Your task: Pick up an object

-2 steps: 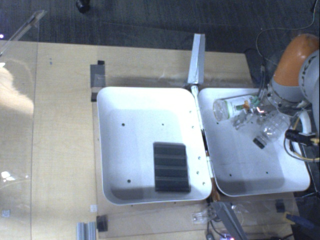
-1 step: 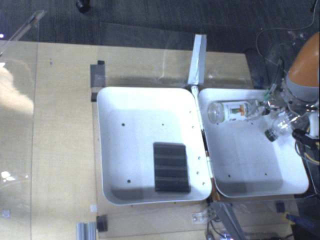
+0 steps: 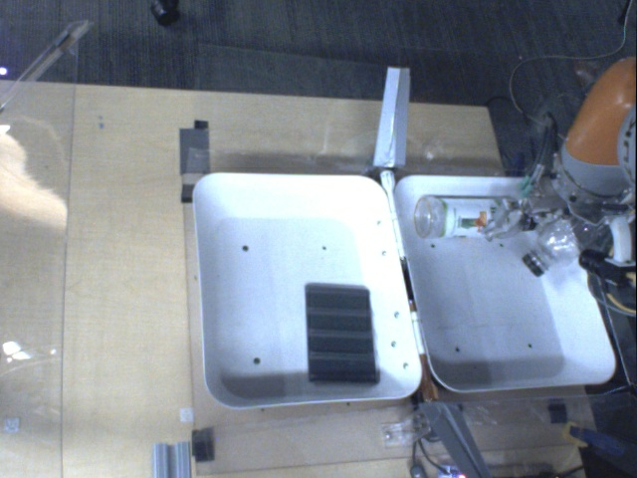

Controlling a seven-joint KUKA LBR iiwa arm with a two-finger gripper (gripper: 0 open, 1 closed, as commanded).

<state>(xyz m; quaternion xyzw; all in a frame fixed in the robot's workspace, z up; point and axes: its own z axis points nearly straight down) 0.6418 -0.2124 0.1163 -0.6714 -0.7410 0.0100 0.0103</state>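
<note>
In the right bin (image 3: 478, 361), a clear bottle (image 3: 453, 216) is lying on its side near the far wall. The gripper (image 3: 518, 212) is hovering at its right end; its grip is unclear.

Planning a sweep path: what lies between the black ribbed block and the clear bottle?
In the camera view, bare white floor and both bins' adjoining rims separate the black ribbed block from the clear bottle.

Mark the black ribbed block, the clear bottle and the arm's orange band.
black ribbed block (image 3: 340, 333), camera view, centre of its top face.
clear bottle (image 3: 450, 216), camera view, middle of its body.
orange band (image 3: 603, 118), camera view, centre of the orange surface.
</note>
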